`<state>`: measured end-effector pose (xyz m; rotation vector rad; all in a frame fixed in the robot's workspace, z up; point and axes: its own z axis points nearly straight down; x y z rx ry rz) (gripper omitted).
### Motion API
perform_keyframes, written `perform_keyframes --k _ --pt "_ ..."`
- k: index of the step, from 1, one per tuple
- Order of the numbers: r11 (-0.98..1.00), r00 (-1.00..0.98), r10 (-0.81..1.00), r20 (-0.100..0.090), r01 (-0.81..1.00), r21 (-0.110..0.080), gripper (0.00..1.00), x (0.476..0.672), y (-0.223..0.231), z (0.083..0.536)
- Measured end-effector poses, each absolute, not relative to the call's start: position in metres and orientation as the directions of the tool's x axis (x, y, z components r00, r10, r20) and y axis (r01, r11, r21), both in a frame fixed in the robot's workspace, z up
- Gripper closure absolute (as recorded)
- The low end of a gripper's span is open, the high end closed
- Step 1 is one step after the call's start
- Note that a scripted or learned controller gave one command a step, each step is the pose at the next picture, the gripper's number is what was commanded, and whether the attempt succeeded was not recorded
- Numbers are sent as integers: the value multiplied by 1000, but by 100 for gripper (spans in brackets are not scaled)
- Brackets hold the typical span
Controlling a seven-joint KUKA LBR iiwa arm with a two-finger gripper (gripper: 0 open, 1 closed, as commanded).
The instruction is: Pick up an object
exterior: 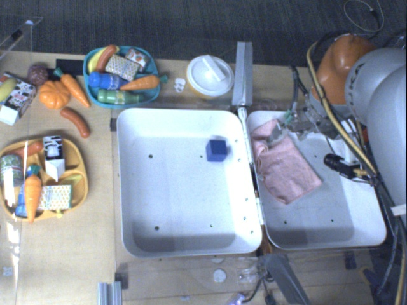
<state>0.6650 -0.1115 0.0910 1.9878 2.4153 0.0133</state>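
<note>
At the upper right of the frame, the end effector (287, 127) is lowered over the top left corner of the right bin (331, 230), right at the upper edge of a crumpled pink cloth (287, 167); I cannot tell whether it is open or closed. The cloth lies in that bin's left half. A small blue block (217, 150) sits in the left bin (165, 215), toward its upper right.

Crumpled pink cloth (287, 168) lies in right bin's upper left; small blue cube (217, 150) rests flat in left bin's upper right.
</note>
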Motion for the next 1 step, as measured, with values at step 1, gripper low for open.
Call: perform_keyframes --k 1 --pt "259 -259 966 -7 966 13 0 627 -172 91"
